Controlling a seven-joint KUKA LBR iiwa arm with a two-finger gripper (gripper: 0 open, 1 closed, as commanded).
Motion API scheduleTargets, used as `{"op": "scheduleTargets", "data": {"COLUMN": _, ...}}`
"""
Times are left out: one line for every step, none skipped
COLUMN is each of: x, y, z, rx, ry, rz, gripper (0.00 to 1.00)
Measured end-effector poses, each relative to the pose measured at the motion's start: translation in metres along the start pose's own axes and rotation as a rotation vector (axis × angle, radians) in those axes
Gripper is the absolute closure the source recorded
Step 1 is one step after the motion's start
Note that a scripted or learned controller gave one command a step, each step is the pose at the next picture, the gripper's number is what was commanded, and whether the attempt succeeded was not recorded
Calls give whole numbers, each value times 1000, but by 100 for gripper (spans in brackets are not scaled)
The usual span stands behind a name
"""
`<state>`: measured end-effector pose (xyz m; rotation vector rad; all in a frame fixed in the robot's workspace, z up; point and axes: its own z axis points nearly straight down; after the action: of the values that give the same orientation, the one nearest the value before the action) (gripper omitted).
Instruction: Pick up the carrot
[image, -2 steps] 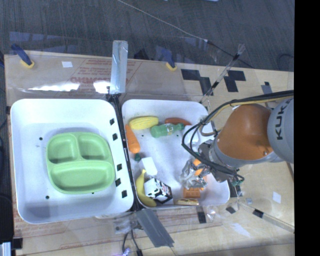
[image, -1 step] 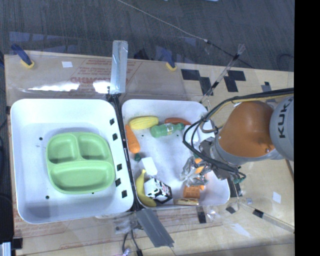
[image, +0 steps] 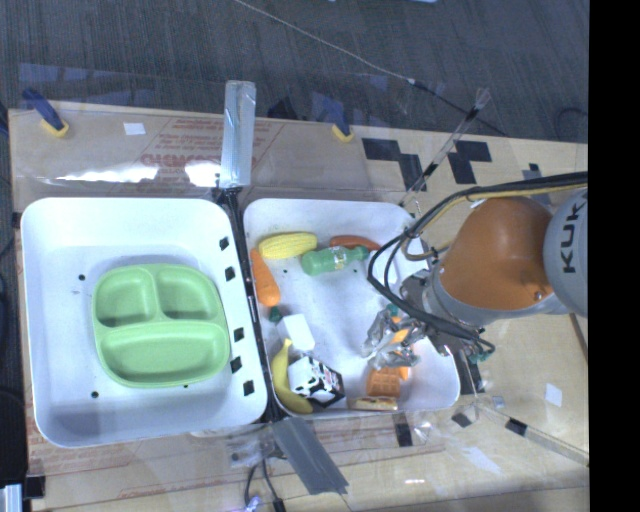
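The carrot is a slim orange stick lying lengthwise against the left wall of the right bin, just below the corn. My gripper hangs over the lower right part of that bin, well to the right of the carrot and apart from it. It sits right above a small orange waffle-like piece. The orange-banded wrist covers the bin's right edge.
In the right bin lie a corn cob, a green bottle, a red item, a white block, a banana, a black-and-white box and a toast slice. The left bin holds a green divided plate.
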<state>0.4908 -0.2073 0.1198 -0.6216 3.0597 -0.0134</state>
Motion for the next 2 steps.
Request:
{"op": "scheduleTargets", "data": {"x": -3, "y": 1, "z": -10, "rx": 2, "ry": -3, "rz": -7, "gripper": 100}}
{"op": "scheduleTargets", "data": {"x": -6, "y": 1, "z": -21, "rx": 4, "ry": -7, "rz": -13, "gripper": 100}}
